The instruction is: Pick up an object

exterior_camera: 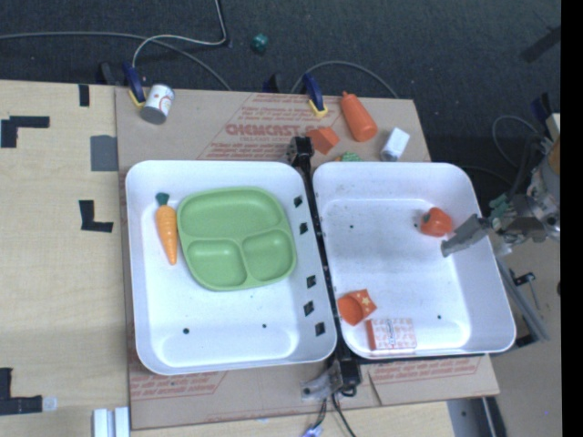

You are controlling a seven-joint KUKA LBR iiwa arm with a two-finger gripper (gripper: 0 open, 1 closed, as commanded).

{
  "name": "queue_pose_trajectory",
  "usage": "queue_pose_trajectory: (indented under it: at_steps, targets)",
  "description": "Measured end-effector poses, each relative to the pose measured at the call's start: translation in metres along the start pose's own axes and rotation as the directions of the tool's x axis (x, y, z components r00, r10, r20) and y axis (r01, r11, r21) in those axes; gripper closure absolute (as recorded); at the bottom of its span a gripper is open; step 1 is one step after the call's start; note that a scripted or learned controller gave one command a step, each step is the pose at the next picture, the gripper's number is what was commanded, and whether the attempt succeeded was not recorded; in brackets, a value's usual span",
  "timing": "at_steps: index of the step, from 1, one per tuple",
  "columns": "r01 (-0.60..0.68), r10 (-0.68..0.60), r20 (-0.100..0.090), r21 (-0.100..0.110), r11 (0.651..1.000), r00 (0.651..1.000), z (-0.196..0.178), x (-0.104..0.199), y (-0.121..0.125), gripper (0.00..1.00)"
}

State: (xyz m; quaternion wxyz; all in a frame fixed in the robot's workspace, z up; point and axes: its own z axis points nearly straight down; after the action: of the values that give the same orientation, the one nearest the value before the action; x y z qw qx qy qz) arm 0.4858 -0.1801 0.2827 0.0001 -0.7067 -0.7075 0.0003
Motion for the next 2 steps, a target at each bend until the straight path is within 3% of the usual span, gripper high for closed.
queue_pose_trajectory:
  at_steps: [1, 2]
  targets:
    - [-0.001, 0.001, 0.000, 0.003, 1.000, 1.000, 0.064, -0.044, 0.076, 0.00]
    - [0.001, -0.001, -0.001, 0.002, 1.000, 1.000, 0.135, -0.043, 0.114, 0.00]
